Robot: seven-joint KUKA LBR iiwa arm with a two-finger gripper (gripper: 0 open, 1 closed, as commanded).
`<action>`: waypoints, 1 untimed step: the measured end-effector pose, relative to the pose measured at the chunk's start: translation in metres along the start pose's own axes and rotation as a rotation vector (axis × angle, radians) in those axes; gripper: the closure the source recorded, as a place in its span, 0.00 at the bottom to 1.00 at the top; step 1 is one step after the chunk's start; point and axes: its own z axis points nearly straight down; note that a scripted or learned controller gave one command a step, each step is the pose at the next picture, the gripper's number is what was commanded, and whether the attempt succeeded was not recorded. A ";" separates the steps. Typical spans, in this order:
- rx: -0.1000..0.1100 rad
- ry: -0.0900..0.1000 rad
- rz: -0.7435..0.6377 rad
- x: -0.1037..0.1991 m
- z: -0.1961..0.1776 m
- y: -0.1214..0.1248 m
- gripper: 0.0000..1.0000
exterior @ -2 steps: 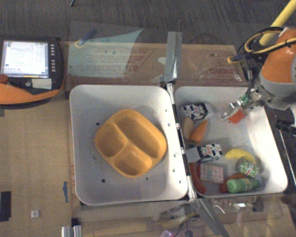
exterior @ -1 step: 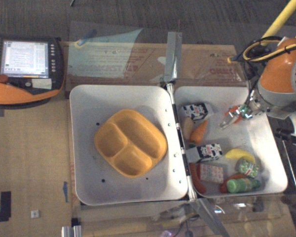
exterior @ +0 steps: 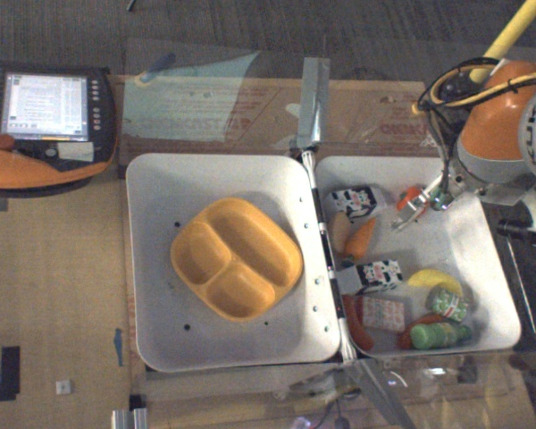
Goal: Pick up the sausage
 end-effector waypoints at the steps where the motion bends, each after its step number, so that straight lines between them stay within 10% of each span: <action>1: -0.006 -0.004 0.002 -0.001 -0.012 0.001 1.00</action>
